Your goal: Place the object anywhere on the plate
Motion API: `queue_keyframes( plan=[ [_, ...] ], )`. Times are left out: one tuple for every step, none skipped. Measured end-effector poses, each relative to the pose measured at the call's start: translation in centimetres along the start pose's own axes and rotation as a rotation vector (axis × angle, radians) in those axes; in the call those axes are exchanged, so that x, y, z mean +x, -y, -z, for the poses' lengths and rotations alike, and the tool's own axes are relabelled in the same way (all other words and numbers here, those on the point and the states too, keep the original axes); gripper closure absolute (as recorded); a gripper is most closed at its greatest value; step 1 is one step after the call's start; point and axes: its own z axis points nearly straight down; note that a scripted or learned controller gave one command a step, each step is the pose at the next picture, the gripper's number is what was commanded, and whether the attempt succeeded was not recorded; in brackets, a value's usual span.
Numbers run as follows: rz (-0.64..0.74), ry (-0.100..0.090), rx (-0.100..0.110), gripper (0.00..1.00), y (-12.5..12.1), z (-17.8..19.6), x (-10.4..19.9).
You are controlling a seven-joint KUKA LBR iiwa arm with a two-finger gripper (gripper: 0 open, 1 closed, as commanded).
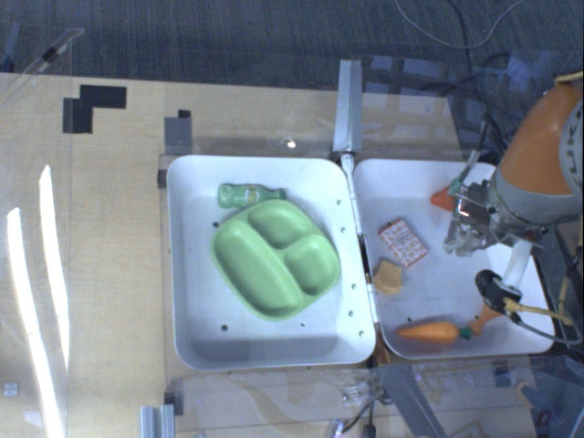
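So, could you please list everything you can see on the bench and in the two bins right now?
left bin: 1, white, left half of the bench
right bin: 1, white, beside the left bin
plate: 1, green, three compartments, middle of the left bin
bottle: 1, pale green, lying in the left bin at the plate's far edge
patterned block: 1, red and white, middle of the right bin
tan block: 1, tan, right bin, near the divider
carrot: 1, orange, green end, near edge of the right bin
orange item: 1, orange, far part of the right bin, partly hidden by the gripper
arm: 1, grey with orange band, right
gripper: 1, metallic, over the right bin
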Motion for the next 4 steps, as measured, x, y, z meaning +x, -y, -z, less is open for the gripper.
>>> queue_keyframes(
  plan=[
    [-0.303, 0.000, 0.001, 1.00, 0.5, -3.7, -7.2],
    [-0.491, 0.000, 0.002, 1.00, 1.3, -4.6, -8.9],
    [-0.525, -0.001, 0.001, 1.00, 4.8, 0.9, 0.0],
    [-0.690, -0.006, -0.001, 1.00, 0.3, -6.8, -10.6]
  ],
)
